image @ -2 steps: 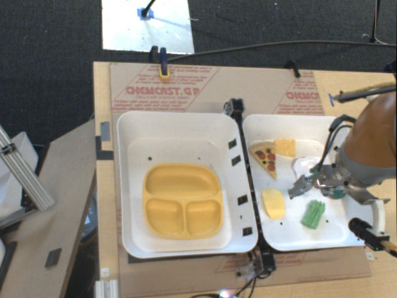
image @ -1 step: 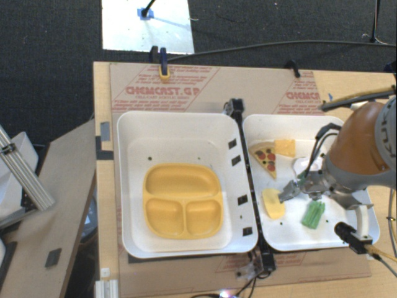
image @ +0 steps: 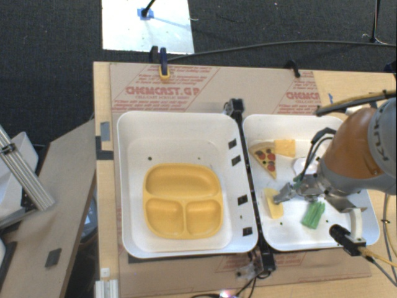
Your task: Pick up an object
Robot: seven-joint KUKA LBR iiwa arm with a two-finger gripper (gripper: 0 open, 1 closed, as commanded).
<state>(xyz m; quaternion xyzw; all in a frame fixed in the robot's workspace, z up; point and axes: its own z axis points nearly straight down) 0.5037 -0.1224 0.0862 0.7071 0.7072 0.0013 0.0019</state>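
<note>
- We look down at a slant on a worktop [image: 205,85] covered by a brown sheet printed with red lettering, where two shallow white bins sit side by side.
- The left bin [image: 133,141] holds a yellow divided tray [image: 183,200] with three compartments, lying flat near its middle.
- In the right bin [image: 273,241] we count four small things: a toy pizza slice [image: 265,159] with red dots, a pale yellow wedge [image: 285,148] just beside it toward the far wall, a yellow block [image: 273,205] near the dividing wall, and a green piece [image: 314,215] toward the near right.
- The grey arm with its orange band [image: 350,144] reaches in from the right, over the right bin.
- The pincer [image: 283,196] is low over the bin, its tip at the upper edge of the yellow block; we cannot tell how far its fingers stand apart, nor whether it grips anything.
- The green piece lies just beside the arm's wrist, apart from the yellow block.
- A blue-and-yellow clamp [image: 162,63] sits at the worktop's far edge, and a white sheet [image: 146,17] lies on the dark floor beyond.
</note>
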